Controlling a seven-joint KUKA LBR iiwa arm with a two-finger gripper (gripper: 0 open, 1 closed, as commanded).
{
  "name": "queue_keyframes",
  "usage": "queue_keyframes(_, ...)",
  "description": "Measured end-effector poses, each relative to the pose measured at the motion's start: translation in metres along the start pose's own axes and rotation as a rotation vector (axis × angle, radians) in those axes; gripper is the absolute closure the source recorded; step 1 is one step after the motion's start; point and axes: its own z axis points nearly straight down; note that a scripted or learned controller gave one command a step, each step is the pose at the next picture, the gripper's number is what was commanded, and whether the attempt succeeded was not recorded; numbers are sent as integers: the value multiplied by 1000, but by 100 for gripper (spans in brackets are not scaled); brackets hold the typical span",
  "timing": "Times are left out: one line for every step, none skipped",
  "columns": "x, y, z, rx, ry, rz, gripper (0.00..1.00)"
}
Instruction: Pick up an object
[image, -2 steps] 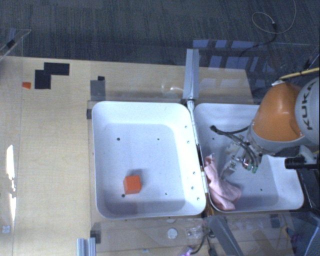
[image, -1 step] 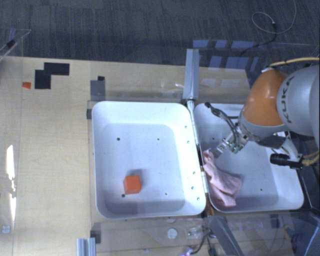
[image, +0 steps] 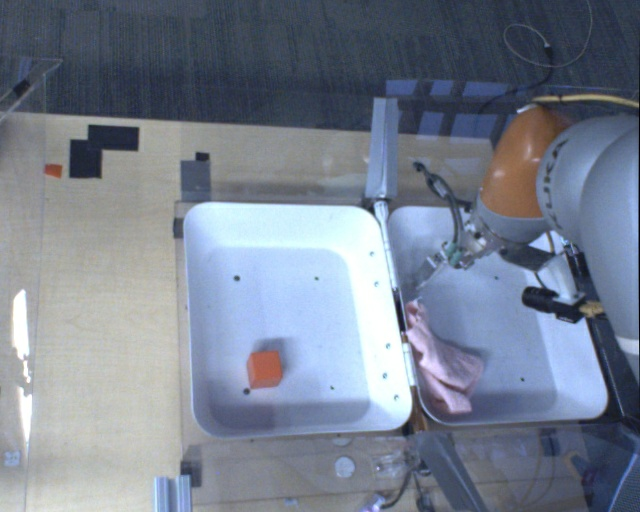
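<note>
A small orange block (image: 265, 369) lies in the left bin (image: 215, 300), toward its front. A crumpled pink cloth (image: 443, 368) rests in the right bin (image: 545, 395), bunched against that bin's left wall. The arm comes in from the right, its orange band over the right bin's back edge. My gripper (image: 432, 268) hangs over the back-left part of the right bin, a little behind and above the pink cloth. Nothing can be seen in its grasp. The orange block is far to its left, across the divider.
The two bins' rims meet at a narrow divider (image: 397, 300). A grey metal post (image: 381, 150) stands behind the bins. Black markers (image: 98, 148) and a small orange square (image: 52, 171) lie on the wooden bench at the far left. A black fitting (image: 552, 302) sticks out from the arm over the right bin.
</note>
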Motion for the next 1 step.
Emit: queue_keyframes(-7,-5,0,1,0,-56,0)
